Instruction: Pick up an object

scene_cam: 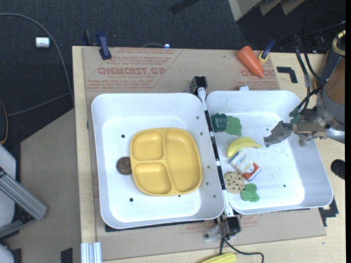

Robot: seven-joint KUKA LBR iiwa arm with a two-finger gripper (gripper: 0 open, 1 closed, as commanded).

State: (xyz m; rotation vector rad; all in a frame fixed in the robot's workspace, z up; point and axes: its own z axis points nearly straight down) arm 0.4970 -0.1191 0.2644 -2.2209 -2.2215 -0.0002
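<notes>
Five small items crowd the right bin [307,193] beside the gripper [272,138].

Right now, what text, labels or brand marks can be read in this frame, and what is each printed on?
"CHEMCAST GP": red print on the brown sheet under the bins, behind the left bin.
Fainter red print on the same sheet behind the right bin: too blurred to read.
Small carton in the right bin: printing too small to read.

Yellow tray [165,161], yellow banana [244,144], speckled tan cookie [234,182], 2 white bins [104,147].
</notes>
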